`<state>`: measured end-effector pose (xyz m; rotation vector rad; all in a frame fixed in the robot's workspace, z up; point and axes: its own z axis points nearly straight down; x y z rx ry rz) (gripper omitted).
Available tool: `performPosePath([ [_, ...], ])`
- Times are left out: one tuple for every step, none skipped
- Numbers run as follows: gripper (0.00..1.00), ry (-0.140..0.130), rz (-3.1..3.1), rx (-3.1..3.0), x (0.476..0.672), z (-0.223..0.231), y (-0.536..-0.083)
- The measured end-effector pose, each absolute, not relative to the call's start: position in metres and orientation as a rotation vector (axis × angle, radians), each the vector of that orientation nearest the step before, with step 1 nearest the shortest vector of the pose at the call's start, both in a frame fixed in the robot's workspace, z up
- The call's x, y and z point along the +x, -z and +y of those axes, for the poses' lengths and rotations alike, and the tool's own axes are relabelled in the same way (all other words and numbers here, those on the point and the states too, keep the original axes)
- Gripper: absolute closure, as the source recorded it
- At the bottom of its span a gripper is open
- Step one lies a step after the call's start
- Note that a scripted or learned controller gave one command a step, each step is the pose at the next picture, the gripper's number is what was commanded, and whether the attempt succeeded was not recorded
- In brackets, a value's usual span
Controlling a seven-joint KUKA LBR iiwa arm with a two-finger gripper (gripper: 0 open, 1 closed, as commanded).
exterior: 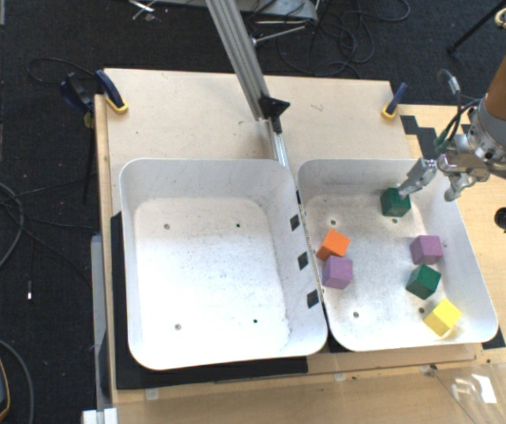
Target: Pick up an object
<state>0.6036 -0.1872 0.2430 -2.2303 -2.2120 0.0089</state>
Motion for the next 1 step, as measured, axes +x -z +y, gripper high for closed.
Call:
performPosePath([
  [0.0, -0.007, -2.216, -2.22, 0.6258, -0.2179, -0.097],
])
